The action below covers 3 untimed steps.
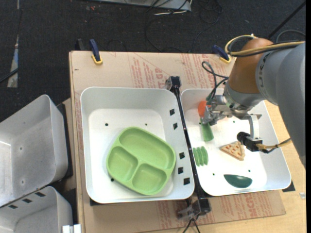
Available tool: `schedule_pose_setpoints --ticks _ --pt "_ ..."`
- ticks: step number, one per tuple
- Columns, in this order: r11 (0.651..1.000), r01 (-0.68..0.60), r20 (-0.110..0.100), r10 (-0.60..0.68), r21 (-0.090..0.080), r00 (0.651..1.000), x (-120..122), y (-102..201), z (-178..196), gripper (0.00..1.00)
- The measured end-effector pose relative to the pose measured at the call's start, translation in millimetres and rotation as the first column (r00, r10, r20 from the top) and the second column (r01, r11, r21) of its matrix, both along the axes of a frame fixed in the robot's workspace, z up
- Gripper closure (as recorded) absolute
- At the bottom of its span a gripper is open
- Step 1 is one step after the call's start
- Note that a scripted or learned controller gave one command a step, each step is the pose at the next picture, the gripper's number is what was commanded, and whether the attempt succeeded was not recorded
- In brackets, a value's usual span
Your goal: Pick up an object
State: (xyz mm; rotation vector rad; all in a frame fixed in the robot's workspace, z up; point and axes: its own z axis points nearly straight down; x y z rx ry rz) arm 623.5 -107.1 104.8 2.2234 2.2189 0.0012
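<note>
The right bin (266, 165) holds several small toys. An orange piece (201, 108) lies at its upper left, with a green stick (207, 132) just below it. Further down are a ridged green piece (200, 155), a pizza slice (234, 151) and a dark teal piece (238, 180). My gripper (209, 116) reaches down from the right over the bin's upper left. It sits right beside the orange piece and above the top end of the green stick. The wrist body hides whether anything is between the fingers.
The left bin (99, 108) holds a light green divided plate (140, 160). A black divider (183, 130) runs between the two bins. A cable and black fitting (250, 142) hang from the wrist over the right bin. More white bins (29, 144) stand off the bench at left.
</note>
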Motion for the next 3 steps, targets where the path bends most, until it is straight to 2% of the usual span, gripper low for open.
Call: schedule_pose_setpoints --ticks 1,3 --pt "1.000 -0.005 0.005 0.005 -0.001 1.000 8 7 48 1.00" --pt "1.000 -0.007 0.005 0.007 -0.001 1.000 9 18 143 1.00"
